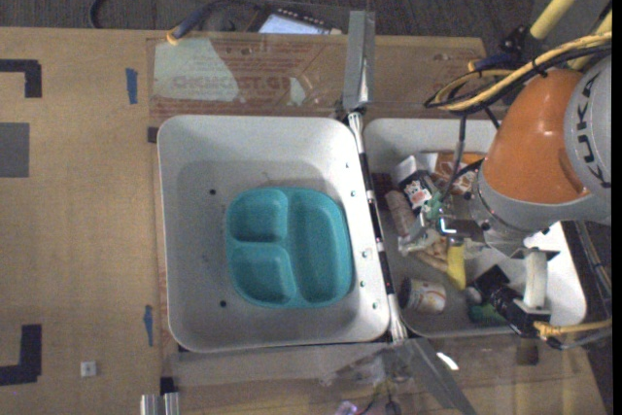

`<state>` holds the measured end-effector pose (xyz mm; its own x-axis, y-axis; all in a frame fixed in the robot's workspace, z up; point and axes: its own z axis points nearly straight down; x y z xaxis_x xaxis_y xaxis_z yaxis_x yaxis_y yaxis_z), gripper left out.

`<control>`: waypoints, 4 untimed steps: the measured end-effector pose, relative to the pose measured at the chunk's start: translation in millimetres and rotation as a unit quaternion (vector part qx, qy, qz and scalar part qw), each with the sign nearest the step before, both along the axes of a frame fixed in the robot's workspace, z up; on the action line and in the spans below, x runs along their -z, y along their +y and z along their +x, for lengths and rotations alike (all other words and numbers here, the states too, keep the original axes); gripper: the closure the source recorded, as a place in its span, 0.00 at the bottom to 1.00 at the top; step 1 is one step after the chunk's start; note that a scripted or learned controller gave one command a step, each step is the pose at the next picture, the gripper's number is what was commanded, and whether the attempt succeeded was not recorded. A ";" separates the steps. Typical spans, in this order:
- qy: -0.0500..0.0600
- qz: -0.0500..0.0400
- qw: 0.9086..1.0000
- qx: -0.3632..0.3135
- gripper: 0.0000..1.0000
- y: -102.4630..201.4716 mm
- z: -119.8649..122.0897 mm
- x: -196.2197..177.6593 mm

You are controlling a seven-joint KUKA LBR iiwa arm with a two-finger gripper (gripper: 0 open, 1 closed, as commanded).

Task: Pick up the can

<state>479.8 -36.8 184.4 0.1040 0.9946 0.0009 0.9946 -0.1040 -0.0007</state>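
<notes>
One fixed overhead camera, slanted down on both bins (185, 238) (arm from right)

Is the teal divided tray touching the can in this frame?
Apart. The camera view shows the teal tray lying in the left bin, while the can lies in the right bin, with both bin walls between them.

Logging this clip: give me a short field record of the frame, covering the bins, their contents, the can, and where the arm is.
left bin: holds a teal divided tray
right bin: crowded with small mixed items
can: lying on its side near the front of the right bin, apart from the arm
arm: over the right bin, covering much of it
gripper: low among the clutter, behind the can
grasp: cannot tell; nothing visibly held
</notes>
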 end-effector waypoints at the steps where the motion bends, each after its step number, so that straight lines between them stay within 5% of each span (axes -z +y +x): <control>1: -0.002 0.000 1.000 0.002 1.00 -1.1 1.1 -9.9; 2: -0.001 -0.001 1.000 0.004 1.00 -46.9 22.1 -89.6; 3: -0.001 -0.001 1.000 -0.025 1.00 -122.8 15.6 -186.3; 4: 0.000 -0.001 1.000 0.009 1.00 -125.9 0.0 -104.8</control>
